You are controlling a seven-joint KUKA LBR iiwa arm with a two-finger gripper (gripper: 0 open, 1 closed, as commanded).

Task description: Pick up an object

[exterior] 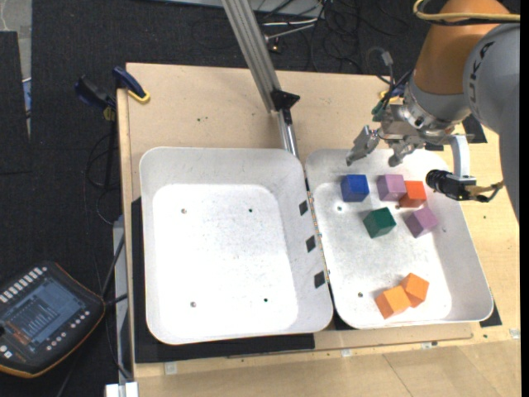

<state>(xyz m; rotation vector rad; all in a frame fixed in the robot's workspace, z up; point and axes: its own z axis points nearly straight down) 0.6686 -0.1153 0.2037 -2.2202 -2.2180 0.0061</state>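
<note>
Now | two-finger gripper [386,150] upper right of frame, jaws spread wide, holding nothing | above small blue cube [355,188] and pale purple cube [391,187] in right white bin [463,304]

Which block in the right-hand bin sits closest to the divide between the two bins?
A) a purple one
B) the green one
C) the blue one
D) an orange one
C: the blue block lies furthest toward the left side of the right bin, nearer the divide than the green block; the purple and orange blocks all lie further right.
</note>
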